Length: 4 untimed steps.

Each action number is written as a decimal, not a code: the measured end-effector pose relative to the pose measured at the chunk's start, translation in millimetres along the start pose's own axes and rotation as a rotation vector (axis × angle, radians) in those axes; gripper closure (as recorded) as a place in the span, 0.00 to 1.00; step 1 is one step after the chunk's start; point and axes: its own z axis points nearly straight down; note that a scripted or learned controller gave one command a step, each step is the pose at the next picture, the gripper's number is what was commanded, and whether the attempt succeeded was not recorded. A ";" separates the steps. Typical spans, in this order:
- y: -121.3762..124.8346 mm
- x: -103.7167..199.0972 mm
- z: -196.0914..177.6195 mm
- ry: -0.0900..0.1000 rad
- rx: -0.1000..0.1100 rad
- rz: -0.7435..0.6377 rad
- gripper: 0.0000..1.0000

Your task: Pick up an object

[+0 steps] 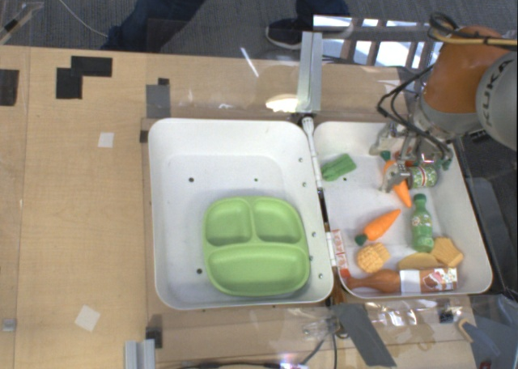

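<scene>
The two-finger gripper point(402, 175) hangs low over the right white plastic bin point(477, 266), near its far edge, pinching 1 small orange carrot-shaped toy point(402, 192) between its fingers, presumably for a clean vertical lift.

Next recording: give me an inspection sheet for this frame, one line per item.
Surface: wooden bench bearing two white bins, left bin and right bin.
Job's things: right bin holds toy carrot, green bottle, corn cob, green pepper piece, small carton.
Clutter: green divided plate in left bin.
Grippers: gripper low over right bin's back; an orange piece sits at its tip.
Cables: black cables at the wrist.
Surroundings: person's shoe on carpet.
</scene>
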 end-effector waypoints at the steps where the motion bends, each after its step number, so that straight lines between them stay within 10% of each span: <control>1: 1.8 -4.6 -15.6 -0.020 0.003 -0.006 1.00; 2: 58.0 19.6 -137.9 -0.029 0.001 0.015 1.00; 3: 55.9 22.8 -129.7 -0.014 0.000 0.018 0.00; 4: 13.5 47.0 -15.9 -0.016 0.004 -0.323 0.00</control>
